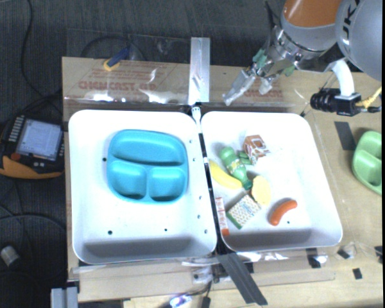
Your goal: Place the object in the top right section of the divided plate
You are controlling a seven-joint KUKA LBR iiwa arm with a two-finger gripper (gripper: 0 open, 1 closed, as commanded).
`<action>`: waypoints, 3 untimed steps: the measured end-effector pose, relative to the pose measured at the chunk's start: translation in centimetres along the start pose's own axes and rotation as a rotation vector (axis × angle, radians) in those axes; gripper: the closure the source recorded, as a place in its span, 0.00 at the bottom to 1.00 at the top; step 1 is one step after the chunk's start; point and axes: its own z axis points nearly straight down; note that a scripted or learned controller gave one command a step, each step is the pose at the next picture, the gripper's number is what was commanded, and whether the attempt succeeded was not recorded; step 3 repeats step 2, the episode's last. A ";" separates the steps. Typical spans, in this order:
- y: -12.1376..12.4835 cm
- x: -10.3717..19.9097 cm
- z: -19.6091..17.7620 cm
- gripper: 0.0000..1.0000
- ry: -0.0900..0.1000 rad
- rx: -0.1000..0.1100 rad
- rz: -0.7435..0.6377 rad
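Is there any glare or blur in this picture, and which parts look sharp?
Camera view: the white bins are bright and nearly washed out, and the plastic sheet behind them shows glare. The gripper looks slightly blurred. The blue plate and the toy food, such as the sausage, are fairly sharp. Shadows are soft.

Red printed lettering is running along the cardboard sheet (135, 82) behind the left bin, upside down from this angle and blurred under a glossy plastic film, so the words are not reading out; the small carton (256, 146) and the green-and-white packet (243, 211) in the right bin are showing printed faces, but nothing on them is legible.
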 end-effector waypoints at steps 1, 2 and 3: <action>0.0 0.0 0.0 0.00 0.000 0.000 0.000; 0.0 0.0 0.0 0.00 0.000 0.000 0.000; 0.0 0.0 0.0 0.00 0.000 0.000 0.000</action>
